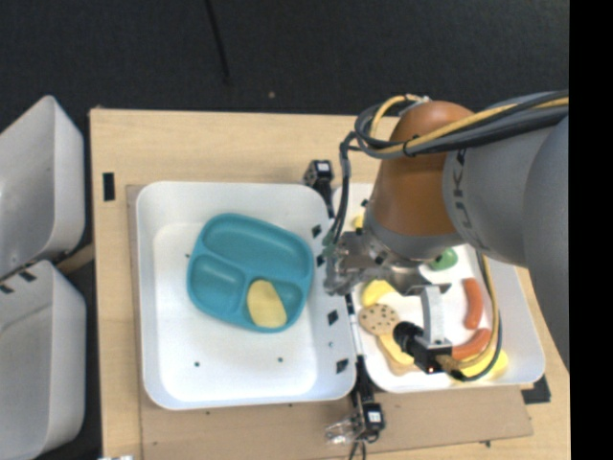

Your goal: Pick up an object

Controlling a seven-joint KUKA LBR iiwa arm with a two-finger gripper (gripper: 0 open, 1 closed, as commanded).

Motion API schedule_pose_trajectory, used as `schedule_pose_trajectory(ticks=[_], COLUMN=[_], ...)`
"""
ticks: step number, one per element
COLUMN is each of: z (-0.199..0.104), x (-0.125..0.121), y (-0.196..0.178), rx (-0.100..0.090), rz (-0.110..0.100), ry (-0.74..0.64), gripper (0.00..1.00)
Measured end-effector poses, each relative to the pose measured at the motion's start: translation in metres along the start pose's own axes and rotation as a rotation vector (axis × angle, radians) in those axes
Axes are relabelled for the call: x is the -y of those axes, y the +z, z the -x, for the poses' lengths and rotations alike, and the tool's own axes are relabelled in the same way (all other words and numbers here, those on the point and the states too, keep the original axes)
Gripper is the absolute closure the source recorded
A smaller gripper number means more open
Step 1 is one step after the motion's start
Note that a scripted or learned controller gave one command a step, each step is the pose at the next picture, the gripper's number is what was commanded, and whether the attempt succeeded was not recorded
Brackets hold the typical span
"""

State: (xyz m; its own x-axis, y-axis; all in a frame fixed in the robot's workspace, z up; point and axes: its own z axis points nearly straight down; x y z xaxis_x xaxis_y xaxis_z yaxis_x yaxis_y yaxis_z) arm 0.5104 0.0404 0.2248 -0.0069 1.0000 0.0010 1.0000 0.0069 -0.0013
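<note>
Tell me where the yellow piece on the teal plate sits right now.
The yellow piece lies in the teal plate's lower-right compartment, in the left bin, just left of the divide between the bins.

The wooden bench (230, 132) carries two shallow white bins side by side, the left bin (153, 286) and the right bin (522, 338). Beyond it lies dark floor (239, 36). White boxy housings (34, 190) stand at the left edge.

A pale yellow, oval, potato-like object (267, 306) is lying flat in the lower compartment of the teal divided plastic plate (230, 257) sitting in the left white bin (163, 353).
</note>
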Motion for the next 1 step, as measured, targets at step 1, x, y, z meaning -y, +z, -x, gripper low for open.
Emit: schedule_pose_trajectory(ticks=[1], z=[-0.0459], x=[0.0097], y=[-0.0066], rx=[0.0], rz=[0.002], ry=[-0.001], gripper=[1.0])
